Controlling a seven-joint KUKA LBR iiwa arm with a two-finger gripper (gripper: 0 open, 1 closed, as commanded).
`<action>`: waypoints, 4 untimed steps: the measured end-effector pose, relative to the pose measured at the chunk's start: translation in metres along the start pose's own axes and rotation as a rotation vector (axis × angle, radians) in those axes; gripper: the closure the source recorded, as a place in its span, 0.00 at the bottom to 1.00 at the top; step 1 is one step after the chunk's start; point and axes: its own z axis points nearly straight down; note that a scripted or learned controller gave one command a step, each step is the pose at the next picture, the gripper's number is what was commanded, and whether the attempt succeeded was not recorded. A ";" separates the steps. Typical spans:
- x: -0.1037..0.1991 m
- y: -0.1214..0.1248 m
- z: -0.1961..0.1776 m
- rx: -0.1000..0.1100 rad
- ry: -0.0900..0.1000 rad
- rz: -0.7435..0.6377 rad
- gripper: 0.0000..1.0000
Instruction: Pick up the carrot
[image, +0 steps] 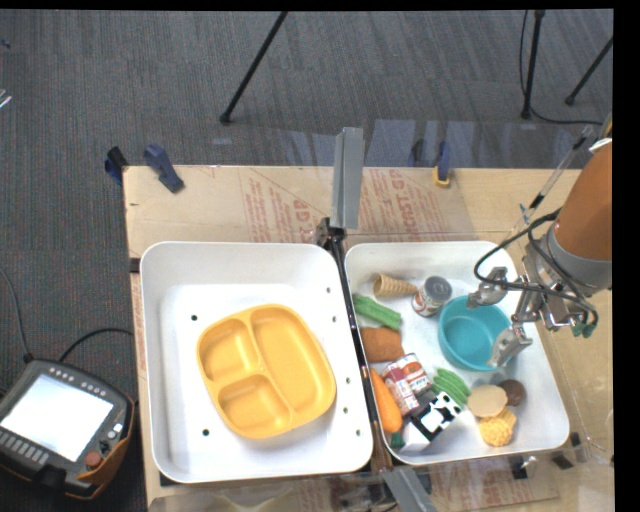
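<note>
Grey carpet is surrounding the desk (250, 200). Released pincer (497, 318) is hovering over the teal bowl (470, 335); reaching remains, toward the carrot (385, 400) along the right bin's (545, 400) left edge.

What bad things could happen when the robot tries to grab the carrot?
The carrot lies squeezed against the bin's left wall, touching the red-labelled can, so the tool might grab or bump the can instead. The tool hangs over the blue bowl, well away from the carrot, so it could knock the bowl on its way.
</note>
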 end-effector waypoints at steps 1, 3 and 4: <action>0.026 0.062 0.046 -0.003 0.004 -0.103 0.00; 0.067 0.033 -0.036 0.003 -0.007 -0.138 1.00; 0.045 -0.034 -0.134 0.005 -0.008 -0.271 1.00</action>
